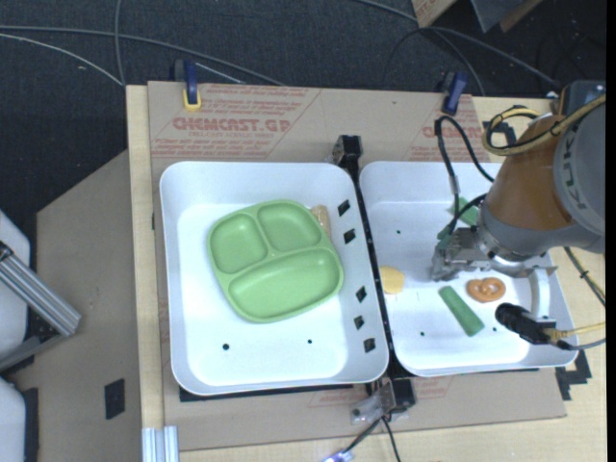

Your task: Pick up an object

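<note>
The green stick (461,310) lies loose in the right bin (414,354), beside an orange ring (486,288) and well apart from a yellow piece (391,279). The hand (450,258) hangs just above; its opening I cannot tell. Best to centre over one item before descending.

Two white bins sit mid-frame, the left bin (188,287) and the right bin (414,200). A pale green divided plate (276,260) lies in the left one. At right lie a yellow piece (392,279), a darker green stick (461,311) and an orange-brown pretzel shape (486,289). The tan board (241,114) carries red lettering, with blue-and-yellow clamps (192,82) at its top. The arm (539,186) is grey and orange.
</note>
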Robot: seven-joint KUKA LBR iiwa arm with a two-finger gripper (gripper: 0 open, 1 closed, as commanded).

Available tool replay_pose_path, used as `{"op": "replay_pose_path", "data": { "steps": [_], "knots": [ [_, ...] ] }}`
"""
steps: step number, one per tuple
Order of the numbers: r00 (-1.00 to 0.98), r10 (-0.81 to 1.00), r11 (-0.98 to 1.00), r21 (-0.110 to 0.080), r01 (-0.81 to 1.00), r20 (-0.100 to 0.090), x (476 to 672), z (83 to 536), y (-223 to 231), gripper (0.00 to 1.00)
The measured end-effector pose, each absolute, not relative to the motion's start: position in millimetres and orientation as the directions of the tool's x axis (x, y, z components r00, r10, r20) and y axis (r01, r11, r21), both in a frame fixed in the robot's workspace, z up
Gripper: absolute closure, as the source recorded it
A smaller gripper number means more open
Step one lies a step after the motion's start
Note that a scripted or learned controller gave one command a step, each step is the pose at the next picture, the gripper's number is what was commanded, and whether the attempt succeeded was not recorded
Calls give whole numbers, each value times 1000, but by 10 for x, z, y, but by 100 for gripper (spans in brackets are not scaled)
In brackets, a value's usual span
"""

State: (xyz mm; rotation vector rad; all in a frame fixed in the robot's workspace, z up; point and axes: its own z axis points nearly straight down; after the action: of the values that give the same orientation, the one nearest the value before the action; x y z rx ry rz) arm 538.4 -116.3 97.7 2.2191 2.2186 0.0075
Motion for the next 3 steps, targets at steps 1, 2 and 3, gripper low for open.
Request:
{"op": "replay_pose_path", "data": {
  "steps": [1, 2, 3],
  "knots": [
    [0, 1000, 0, 4, 1000, -1, 5388, 1414, -1206, 100],
    [0, 1000, 0, 6, 1000, -1, 5321, 1992, -1264, 100],
    [-1, 1000, 1, 3, 1000, -1, 5326, 2374, -1263, 100]
  ]
}}
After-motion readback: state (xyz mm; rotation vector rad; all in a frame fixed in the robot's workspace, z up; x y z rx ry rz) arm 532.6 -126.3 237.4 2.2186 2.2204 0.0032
